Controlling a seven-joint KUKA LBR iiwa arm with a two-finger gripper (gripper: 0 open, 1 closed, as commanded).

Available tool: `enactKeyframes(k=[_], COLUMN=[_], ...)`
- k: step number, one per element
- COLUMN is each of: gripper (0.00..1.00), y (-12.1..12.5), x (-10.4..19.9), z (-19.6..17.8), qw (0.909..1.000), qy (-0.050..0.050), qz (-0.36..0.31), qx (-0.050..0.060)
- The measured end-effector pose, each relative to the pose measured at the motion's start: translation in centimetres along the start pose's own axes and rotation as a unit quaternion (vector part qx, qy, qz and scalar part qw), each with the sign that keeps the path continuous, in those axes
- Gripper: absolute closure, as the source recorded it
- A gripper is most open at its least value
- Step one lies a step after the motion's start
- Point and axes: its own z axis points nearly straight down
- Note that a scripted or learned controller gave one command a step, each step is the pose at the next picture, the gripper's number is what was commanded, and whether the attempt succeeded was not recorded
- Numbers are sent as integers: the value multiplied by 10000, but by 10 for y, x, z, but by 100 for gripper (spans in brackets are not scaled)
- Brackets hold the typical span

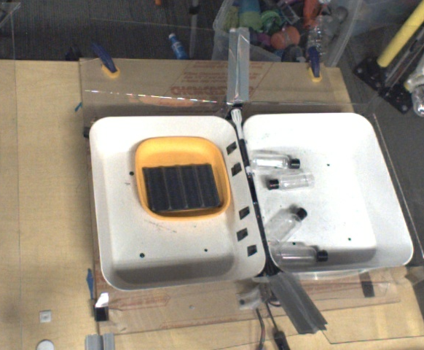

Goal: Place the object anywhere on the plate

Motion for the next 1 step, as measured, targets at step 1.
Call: enactKeyframes(k=[1], gripper=[100], y=[0], x=[0], z=[17], qw=[9942], qy=[1], qz=[-1072], qx=[-14])
